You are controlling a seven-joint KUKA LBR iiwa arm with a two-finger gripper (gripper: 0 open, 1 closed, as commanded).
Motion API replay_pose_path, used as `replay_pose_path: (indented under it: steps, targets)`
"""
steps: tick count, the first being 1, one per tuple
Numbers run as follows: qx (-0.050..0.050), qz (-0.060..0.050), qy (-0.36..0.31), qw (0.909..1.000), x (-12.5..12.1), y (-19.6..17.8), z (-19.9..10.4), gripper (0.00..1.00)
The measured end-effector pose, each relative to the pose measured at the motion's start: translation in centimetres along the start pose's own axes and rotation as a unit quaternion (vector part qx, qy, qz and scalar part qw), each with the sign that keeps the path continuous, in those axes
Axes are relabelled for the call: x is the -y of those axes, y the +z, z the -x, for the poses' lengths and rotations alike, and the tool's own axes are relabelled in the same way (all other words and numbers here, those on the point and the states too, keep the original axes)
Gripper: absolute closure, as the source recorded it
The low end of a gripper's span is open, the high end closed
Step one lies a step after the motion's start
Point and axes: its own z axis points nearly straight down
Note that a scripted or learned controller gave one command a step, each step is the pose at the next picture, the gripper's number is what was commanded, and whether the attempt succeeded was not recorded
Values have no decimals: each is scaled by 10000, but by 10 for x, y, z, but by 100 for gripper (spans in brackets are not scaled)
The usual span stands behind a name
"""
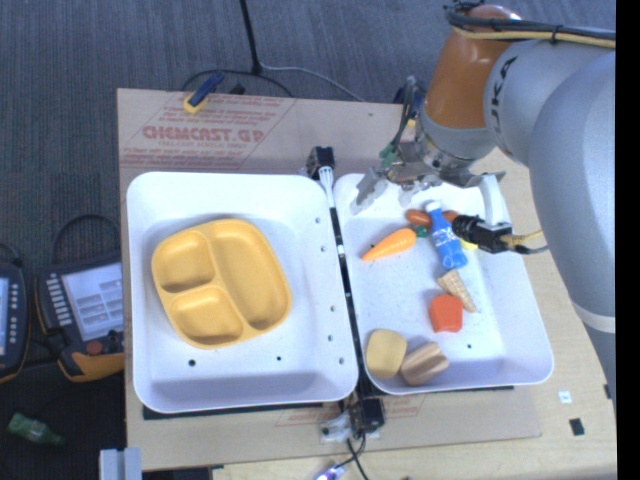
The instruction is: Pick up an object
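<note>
in the right bin (pixel 520 363) lie a toy carrot (pixel 389 245), a blue bottle (pixel 446 239), an ice cream cone (pixel 458 289), an orange block (pixel 446 314) and two bread rolls (pixel 405 357) near the front edge. the gripper (pixel 372 186) hangs over the bin's back left corner, fingers spread, holding nothing. the left bin (pixel 150 368) holds a yellow divided plate (pixel 219 281).

Even bright overhead light, soft short shadows, mild glare on the white bins (pixel 300 190), slightly soft, grainy focus throughout
</note>
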Motion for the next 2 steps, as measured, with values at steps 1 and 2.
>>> replay_pose_path:
  steps: [1,2]
  targets:
    - [-7,-16,-507,9987,83,83,38,0]
    - [-2,-6,-2469,9690,17,0,-36,0]
